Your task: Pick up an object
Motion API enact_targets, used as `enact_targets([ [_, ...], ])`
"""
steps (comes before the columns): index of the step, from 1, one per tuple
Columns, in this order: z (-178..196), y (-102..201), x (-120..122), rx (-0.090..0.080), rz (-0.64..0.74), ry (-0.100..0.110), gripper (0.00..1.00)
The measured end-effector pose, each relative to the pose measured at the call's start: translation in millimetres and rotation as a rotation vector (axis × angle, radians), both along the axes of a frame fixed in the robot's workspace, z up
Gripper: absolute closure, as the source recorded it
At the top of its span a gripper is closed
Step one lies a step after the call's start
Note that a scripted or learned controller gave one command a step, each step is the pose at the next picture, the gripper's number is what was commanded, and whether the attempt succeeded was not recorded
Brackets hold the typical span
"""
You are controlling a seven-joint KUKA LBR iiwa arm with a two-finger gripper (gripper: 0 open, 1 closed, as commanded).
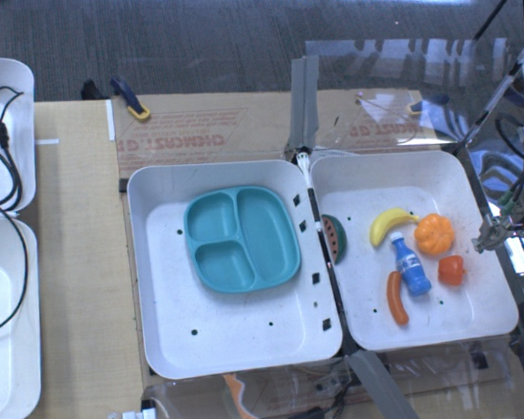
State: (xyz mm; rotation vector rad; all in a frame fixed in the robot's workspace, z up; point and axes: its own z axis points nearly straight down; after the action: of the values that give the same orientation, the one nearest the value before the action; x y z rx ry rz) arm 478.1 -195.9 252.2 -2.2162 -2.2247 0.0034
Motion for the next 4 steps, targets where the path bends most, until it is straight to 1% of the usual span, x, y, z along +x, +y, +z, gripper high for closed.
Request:
enact_targets([
  [1, 19.7, -26.7, 0.0, -0.001, -0.005, -0.002, 1.00],
  [2, -5.2, -25.9, -0.4, 0.001, -0.004, 0.002, 1.00],
  [3, 25.9, -26.3, 0.2, -0.001, -0.001, -0.001, 1.00],
  [4, -5.8, -9.3, -0.1, 0.000, -0.001, 0.000, 1.00],
])
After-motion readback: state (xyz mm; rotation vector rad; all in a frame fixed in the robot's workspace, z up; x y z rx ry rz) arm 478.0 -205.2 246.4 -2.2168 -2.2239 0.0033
